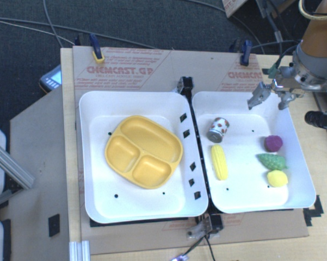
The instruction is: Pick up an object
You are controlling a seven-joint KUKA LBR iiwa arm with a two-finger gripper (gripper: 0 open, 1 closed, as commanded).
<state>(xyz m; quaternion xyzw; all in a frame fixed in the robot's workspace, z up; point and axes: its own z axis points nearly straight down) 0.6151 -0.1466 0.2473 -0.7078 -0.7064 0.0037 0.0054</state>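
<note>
The right bin [294,197] holds a small white can with red dots [218,129] lying on its side near its left wall. Below the can lies a yellow corn cob [220,162]. Along the bin's right side sit a purple round piece [272,143], a green leafy piece [272,161] and a yellow lemon-like piece [277,178]. My gripper [271,99] hovers over the bin's back right corner, open, with nothing between its fingers. It is apart from every object, above and behind the purple piece.
The left bin [92,194] holds a yellow divided plate [143,151]. A black divider strip [191,145] runs between the bins. Two clamps [97,50] [245,52] stand at the board's back edge. Cables trail over the dark floor behind.
</note>
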